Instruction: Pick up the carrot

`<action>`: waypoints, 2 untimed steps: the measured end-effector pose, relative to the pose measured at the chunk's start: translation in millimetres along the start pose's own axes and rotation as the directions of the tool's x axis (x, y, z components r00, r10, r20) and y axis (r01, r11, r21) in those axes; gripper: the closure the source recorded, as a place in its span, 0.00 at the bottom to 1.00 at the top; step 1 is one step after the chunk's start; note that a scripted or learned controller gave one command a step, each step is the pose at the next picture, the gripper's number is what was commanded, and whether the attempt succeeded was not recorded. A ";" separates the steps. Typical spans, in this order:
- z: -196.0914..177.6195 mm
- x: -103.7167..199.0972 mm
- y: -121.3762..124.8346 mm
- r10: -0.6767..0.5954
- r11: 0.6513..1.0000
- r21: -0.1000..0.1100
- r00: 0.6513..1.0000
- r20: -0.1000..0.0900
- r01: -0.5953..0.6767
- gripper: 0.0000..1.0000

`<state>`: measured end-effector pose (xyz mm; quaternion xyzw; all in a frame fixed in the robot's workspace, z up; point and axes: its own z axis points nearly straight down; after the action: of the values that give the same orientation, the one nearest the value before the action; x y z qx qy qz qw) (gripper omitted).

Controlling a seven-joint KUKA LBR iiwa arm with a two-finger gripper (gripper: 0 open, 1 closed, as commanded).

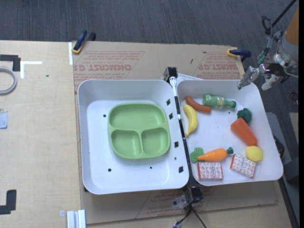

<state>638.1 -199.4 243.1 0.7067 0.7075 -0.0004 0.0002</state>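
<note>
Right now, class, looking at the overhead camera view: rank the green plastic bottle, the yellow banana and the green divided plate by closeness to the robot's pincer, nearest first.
From the pincer at the right bin's far right corner:
1. Green plastic bottle, far side of the right bin.
2. Yellow banana, right bin's left edge.
3. Green divided plate, in the left bin.

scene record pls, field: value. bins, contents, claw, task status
left bin: green divided plate
right bin: two carrots, small and large; banana; sausage; green bottle; broccoli; lemon; two cartons
claw: above right bin's far right corner, nothing seen held
task status: both carrots lying in bin, not picked
</note>
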 end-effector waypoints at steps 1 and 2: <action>89.9 19.3 -73.8 0.086 0.996 0.001 0.996 -0.001 -0.086 0.00; 107.9 85.9 -145.2 0.110 0.994 0.000 0.994 -0.001 -0.110 0.00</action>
<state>492.8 -113.8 135.2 0.7446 0.6675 -0.0001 -0.0003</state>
